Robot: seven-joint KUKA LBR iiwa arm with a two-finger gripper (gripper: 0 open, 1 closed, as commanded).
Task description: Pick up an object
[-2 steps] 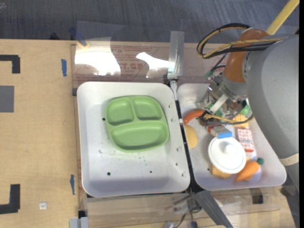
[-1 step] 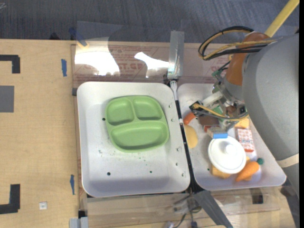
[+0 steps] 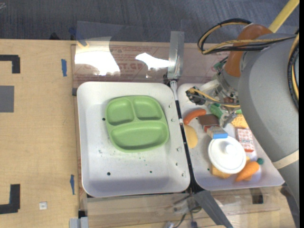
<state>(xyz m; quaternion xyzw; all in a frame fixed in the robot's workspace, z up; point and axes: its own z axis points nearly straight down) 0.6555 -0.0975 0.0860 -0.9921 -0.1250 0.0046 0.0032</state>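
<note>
Grey and bulky, the arm (image 3: 268, 94) fills the right side of the scene closest to the lens, its orange band (image 3: 247, 46) and looped cables above the wrist. Below that wrist the gripper (image 3: 223, 106) reaches down over the far part of the right bin (image 3: 273, 177), among a tangle of wires and small items; whether its fingers are spread or closed cannot be told, since the wrist and clutter hide them.

Nothing can be seen clamped in the tool, so the pick looks not yet made: by my reading the task stands at the reach or descent stage, with grasping and lifting left to do.

Just beside the gripper, on its left, lie a small green piece (image 3: 214, 110) and an orange, carrot-like toy (image 3: 194, 115); a brown block (image 3: 207, 121) sits just nearer the camera than the tool. Further toward the camera is a white round lidded cup (image 3: 228, 155), with a red-and-white packet (image 3: 245, 139) at its right and another orange toy (image 3: 248, 171) at the bin's near edge. Any of these could be the target; the green piece and brown block are the closest.

Well apart to the gripper's left, the left bin (image 3: 95, 175) holds a green divided plate (image 3: 137, 122).
</note>
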